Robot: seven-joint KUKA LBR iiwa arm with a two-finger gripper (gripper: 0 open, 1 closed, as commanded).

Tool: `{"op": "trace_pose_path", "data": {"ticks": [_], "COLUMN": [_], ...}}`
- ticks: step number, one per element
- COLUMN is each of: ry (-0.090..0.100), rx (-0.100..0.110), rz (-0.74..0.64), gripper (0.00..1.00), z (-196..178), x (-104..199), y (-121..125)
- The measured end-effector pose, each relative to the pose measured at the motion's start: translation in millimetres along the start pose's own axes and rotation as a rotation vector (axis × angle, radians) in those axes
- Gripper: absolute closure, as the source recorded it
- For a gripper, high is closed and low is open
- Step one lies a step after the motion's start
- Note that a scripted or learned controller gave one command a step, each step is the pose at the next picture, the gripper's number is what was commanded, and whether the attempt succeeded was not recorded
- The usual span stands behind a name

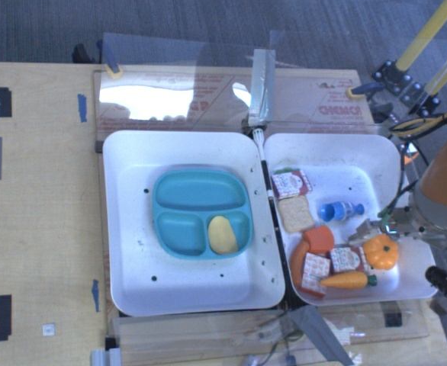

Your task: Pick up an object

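we see the tool (377, 230) low over the right bin (376, 152), near its right wall, with the arm (442, 197) coming in from the right. it sits just above the pumpkin (381, 253) and may be touching its top; we cannot tell how far open it is, nor whether it has hold of anything, since its tips are too small and blurred to read.

the pumpkin lies toward the bin's front right. just left of it is a small red-and-white packet (345, 259), and in front of both lies a carrot (346, 280). further left we see a red piece (318, 239), another packet (316, 268), a cracker (296, 213) and a carton (291, 183) near the divider. a blue bottle (339, 210) lies on its side just left of the tool, apart from it.

in the left bin (124, 227) a blue tray (200, 212) holds a yellow lemon (223, 235) in its front right compartment.
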State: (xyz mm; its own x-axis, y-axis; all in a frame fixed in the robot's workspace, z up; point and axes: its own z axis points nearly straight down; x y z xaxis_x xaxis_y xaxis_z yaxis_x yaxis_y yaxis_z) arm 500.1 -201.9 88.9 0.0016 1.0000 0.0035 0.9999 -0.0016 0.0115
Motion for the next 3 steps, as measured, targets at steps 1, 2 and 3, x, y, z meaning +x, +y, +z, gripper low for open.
{"op": "trace_pose_path", "data": {"ticks": [1, 2, 3], "ry": [-0.006, 0.001, -0.004], "rx": [0.001, 0.002, 0.011], "rz": [0.004, -0.024, 0.013], "gripper": [1.0, 1.0, 1.0], "z": [-9, -98, -94], "x": [-3, 126, 153], "y": [-1, 79, 82]}}
